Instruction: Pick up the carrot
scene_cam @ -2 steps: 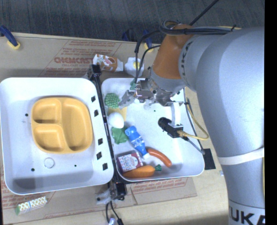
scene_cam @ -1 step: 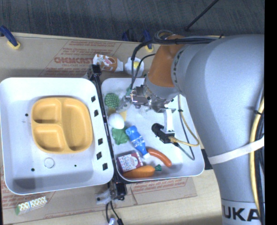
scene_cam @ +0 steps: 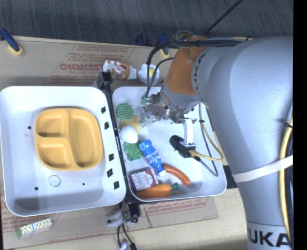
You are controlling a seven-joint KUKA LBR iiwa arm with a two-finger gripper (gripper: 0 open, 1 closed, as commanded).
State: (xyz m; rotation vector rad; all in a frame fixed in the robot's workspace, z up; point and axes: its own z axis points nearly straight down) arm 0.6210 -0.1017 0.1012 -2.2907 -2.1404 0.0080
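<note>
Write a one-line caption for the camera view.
Gripper hovers at the right bin's far end; the carrot lies untouched at its near edge.

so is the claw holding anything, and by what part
Cannot be told: the claw sits at the right bin's far end, while the carrot lies untouched by the near rim.

Two white bins (scene_cam: 8, 139); one yellow divided tray (scene_cam: 69, 138); one carrot (scene_cam: 154, 191); one white egg (scene_cam: 128, 135); one blue packet (scene_cam: 151, 156); one sausage (scene_cam: 177, 174).
</note>
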